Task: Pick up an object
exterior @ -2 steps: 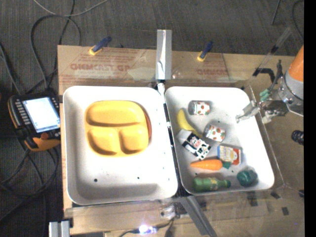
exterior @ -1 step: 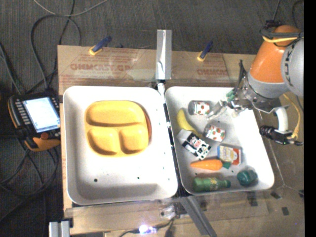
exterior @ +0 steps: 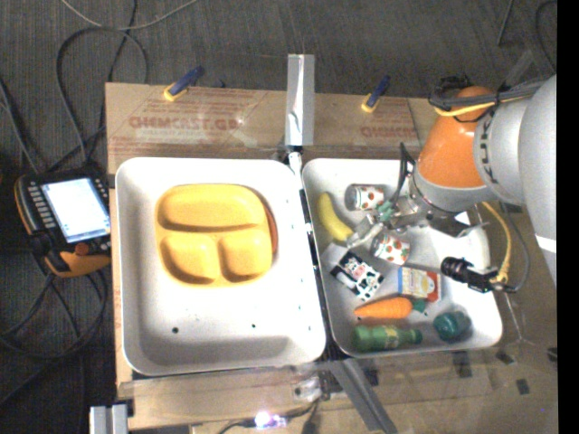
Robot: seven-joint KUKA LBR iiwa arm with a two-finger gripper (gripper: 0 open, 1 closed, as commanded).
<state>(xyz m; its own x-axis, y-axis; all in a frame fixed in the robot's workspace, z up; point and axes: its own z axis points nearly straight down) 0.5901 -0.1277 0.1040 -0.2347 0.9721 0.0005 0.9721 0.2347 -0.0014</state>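
Observation:
In the right bin (exterior: 488, 333), my gripper (exterior: 386, 219) hangs low between two small white cans with red and green print. One can (exterior: 364, 196) lies just up and left of it, the other (exterior: 391, 248) just below it. A yellow banana (exterior: 331, 218) lies to the left along the bin's wall. A black-and-white carton (exterior: 359, 275), a red-and-white packet (exterior: 417, 284), an orange carrot (exterior: 385, 310), a green bottle (exterior: 385, 337) and a teal object (exterior: 450, 324) fill the lower part of the bin.
The left bin (exterior: 145, 333) holds a yellow divided plate (exterior: 217, 231). The arm's orange band (exterior: 452, 156) and grey body cover the right bin's upper right corner. A black cable plug (exterior: 457, 268) sticks out near the right wall. A tablet (exterior: 71, 211) sits left of the bench.

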